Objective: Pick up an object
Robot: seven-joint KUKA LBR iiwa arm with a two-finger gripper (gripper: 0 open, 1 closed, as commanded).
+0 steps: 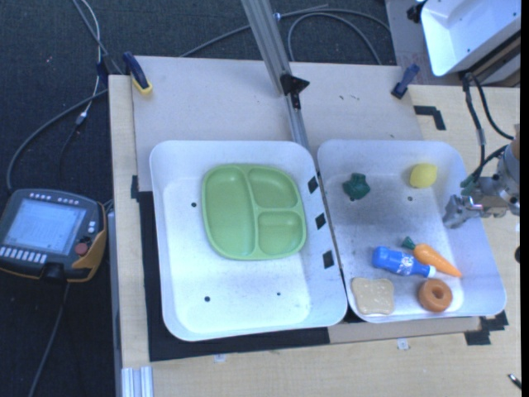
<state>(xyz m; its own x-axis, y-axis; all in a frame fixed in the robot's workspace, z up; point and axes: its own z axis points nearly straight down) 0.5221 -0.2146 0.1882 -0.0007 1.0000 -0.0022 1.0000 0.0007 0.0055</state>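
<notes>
The right bin (388,168) holds a yellow lemon (423,175), a dark green toy (357,186), a blue bottle (397,260), an orange carrot (435,260), a brown doughnut (435,295) and a tan slice of bread (373,295). My gripper (459,211) comes in from the right edge and hangs over the bin's right rim, to the right of the lemon and above the carrot. No object shows between its fingers.
The left bin (186,296) carries a green divided plate (254,212). A metal pole (277,48) rises behind the seam between the bins. A teach pendant (50,234) lies on the floor at the left. Blue clamps (136,73) grip the bench's back corners.
</notes>
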